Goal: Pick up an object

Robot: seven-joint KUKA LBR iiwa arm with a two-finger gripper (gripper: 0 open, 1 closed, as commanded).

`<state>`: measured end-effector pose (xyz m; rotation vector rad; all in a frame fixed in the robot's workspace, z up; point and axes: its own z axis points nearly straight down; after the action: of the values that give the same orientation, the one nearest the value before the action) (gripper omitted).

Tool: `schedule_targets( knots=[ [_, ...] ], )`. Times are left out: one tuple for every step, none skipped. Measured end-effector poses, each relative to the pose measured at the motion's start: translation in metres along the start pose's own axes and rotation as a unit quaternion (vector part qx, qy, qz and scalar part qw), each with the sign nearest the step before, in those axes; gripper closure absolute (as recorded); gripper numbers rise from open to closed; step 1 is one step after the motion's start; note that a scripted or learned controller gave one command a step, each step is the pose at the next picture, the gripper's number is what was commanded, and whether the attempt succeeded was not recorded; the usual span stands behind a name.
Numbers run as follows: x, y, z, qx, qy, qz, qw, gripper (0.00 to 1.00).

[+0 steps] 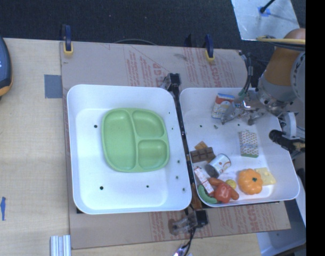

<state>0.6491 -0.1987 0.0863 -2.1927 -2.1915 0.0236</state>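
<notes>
**Ana:** Gripper sits low at the upper right of the frame, over the top edge of the right bin, with the orange-banded arm leaning in above it.

**Ben:** Fingers apart or together?

**Ana:** I cannot tell; the tips blur into the metal around them. They are touching or just beside a small white packet with red and blue print, so I take that as the target. Nothing is visibly between them.

**Ben:** And the rest of the pile?

**Ana:** Lower in the same bin: a patterned sachet near the middle, chocolate pieces, a little can, a red pepper and an orange toy pumpkin along the bottom edge. The left bin bears a green divided plate.

**Ben:** Risks?

**Ana:** My guess: the packet lies close to the bin's upper wall, so the fingers may skate over a flat, limp wrapper or shove it against the rim instead of closing around it. A thin pinch on one corner could also slip once lifted.
</notes>
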Motion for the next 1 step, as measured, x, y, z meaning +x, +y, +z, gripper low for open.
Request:
schedule_targets(
  knots=[
    [0.0791, 0.0034, -0.0018, -0.009, -0.008, -0.003, 0.9999, 0.00]
  ],
)
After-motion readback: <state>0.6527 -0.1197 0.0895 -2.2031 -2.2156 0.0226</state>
